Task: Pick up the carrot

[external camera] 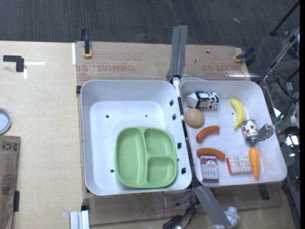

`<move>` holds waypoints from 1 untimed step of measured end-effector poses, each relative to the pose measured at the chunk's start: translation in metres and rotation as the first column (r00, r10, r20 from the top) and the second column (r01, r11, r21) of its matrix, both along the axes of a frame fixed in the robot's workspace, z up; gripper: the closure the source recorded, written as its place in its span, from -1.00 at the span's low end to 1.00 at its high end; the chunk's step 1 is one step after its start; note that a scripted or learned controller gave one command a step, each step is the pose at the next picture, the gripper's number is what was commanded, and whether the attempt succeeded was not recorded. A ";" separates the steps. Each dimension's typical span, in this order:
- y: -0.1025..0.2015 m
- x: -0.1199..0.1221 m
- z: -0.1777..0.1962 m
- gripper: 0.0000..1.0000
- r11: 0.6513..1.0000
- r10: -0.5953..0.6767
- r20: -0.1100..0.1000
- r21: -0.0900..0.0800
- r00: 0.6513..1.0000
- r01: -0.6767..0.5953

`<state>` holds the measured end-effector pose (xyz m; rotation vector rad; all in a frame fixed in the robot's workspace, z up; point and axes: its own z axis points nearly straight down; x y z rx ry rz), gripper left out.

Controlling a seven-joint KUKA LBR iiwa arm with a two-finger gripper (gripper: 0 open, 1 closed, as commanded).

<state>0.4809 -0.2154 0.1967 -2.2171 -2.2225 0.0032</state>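
The carrot [254,162] lies in the right bin [269,109], near its right wall and front edge.

It sits just right of a small orange box [238,164]. The claw [263,133] is just above the carrot's top end, beside a small can [249,128]. You cannot tell if the claw is wide or narrow. A banana [238,112], a milk carton [203,100], an egg [194,118] and two sausages [208,133] are farther back and left. The left bin [95,137] has a green plate [146,157].
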 end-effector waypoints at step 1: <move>-0.002 0.000 -0.102 -1.00 0.983 0.182 0.008 0.007 0.983 -0.182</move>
